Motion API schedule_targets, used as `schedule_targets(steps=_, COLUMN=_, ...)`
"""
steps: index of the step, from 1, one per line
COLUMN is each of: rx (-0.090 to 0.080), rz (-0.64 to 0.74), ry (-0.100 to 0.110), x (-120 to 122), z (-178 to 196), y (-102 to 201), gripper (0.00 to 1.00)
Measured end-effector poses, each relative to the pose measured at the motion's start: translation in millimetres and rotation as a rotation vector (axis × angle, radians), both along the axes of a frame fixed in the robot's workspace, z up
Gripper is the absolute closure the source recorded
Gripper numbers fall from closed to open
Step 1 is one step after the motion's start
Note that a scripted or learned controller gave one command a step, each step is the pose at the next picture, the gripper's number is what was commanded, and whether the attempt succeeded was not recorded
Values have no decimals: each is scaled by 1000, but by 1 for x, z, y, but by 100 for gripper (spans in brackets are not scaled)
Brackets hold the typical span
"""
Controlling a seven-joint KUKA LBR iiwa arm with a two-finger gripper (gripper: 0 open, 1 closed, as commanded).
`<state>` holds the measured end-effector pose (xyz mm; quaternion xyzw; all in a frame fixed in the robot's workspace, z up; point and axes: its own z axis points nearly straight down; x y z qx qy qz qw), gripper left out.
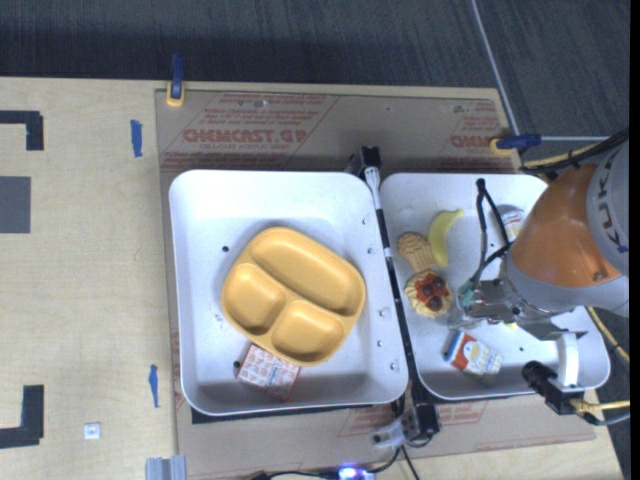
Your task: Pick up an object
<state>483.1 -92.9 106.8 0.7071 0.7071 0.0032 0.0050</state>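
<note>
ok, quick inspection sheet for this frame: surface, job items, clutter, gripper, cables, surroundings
Surface: wooden bench with two white bins, left bin and right bin, side by side on brown board.
Job's things: right bin holds a yellow piece, a tan toy, a round toy with a red top and a small carton.
Clutter: left bin holds a yellow divided tray over a printed card.
Gripper: gripper low in right bin, beside the round toy; grip not judged.
Cables: black cable along the arm; thin line across the floor.
Surroundings: dark carpet; blue clamps on the board edges.
</note>
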Motion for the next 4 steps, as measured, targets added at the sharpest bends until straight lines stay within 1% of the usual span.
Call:
schedule_targets(steps=1, rx=0, rz=0, ry=0, x=0, z=0, y=0, gripper=0)
schedule_targets(steps=2, rx=4, rz=0, ry=10, x=-3, z=-21, y=1, gripper=0)
schedule_targets(steps=3, rx=1, rz=0, ry=4, x=-1, z=-10, y=1, gripper=100)
schedule_targets(steps=4, rx=1, rz=0, ry=4, x=-1, z=-10, y=1, gripper=0)
